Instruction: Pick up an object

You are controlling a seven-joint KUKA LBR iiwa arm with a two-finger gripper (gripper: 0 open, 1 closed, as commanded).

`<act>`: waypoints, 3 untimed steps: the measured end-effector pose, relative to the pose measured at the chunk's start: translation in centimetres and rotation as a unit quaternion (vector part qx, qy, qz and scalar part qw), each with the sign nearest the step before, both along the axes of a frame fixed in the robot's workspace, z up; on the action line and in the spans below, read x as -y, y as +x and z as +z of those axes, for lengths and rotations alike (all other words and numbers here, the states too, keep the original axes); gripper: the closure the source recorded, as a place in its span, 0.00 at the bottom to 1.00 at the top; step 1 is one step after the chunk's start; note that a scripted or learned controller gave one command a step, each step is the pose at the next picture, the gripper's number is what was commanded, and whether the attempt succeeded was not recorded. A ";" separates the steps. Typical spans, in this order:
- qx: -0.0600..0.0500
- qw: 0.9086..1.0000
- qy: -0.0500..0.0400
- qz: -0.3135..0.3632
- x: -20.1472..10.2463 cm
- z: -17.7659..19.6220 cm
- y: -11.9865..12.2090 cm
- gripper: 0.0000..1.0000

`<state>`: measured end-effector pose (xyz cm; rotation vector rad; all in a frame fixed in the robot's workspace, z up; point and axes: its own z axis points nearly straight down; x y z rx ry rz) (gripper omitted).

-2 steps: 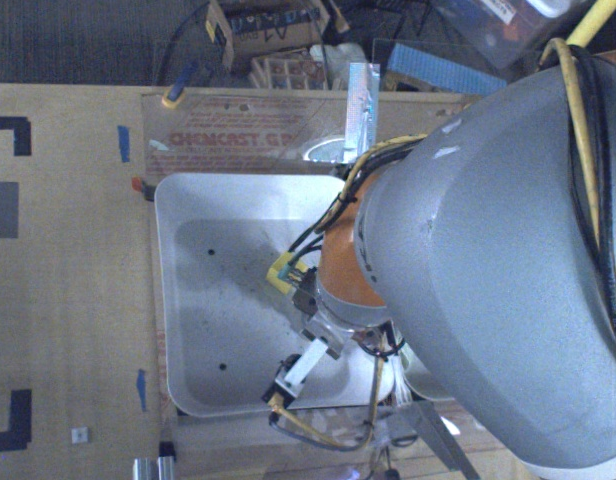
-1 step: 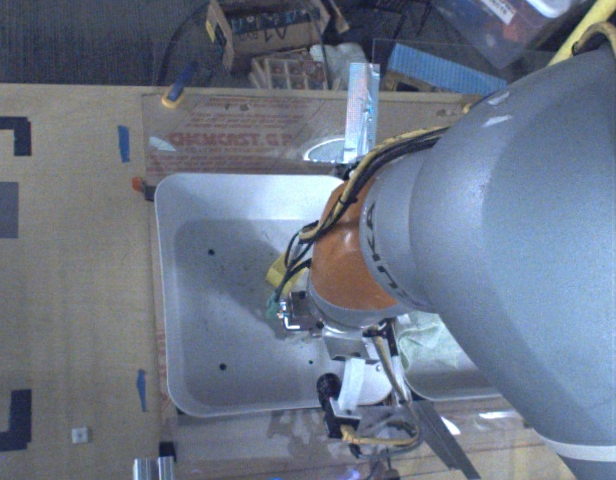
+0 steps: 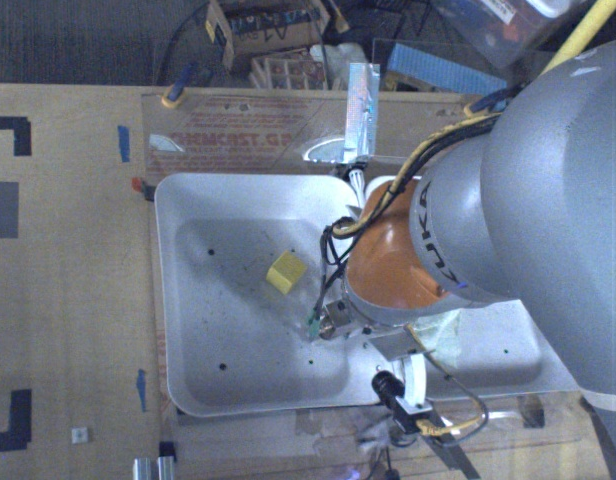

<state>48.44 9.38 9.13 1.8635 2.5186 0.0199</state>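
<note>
- The arm (image 3: 528, 168) enters from the right of the camera view and covers most of the right bin (image 3: 498, 353).
- Its grey body ends in an orange band (image 3: 388, 263) positioned over the divide between the two bins.
- The gripper (image 3: 323, 323) sits below the orange band, low over the floor of the left bin (image 3: 188, 268), near that bin's right wall.
- The gripper's state cannot be determined: the wrist hides it from above, and nothing is seen between its tips.
- A small green mark (image 3: 313, 320) shows at the gripper tip; what it belongs to cannot be determined.
- A yellow block (image 3: 285, 271) lies on the left bin floor, near the bin's centre, up and to the left of the gripper and apart from it.
- The block rests tilted relative to the bin walls, with one corner pointing toward the upper right.
- Black and yellow cables (image 3: 388, 203) run along the wrist above the orange band.
- The bins rest on a wooden bench (image 3: 68, 268) marked with blue tape (image 3: 123, 143).
</note>
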 end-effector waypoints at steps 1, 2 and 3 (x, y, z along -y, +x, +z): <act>-0.001 0.983 0.000 -0.182 -2.2 -0.1 1.3 1.00; 0.000 0.927 0.005 -0.375 -10.5 0.0 0.0 1.00; 0.000 0.870 0.004 -0.493 -12.6 0.0 0.1 1.00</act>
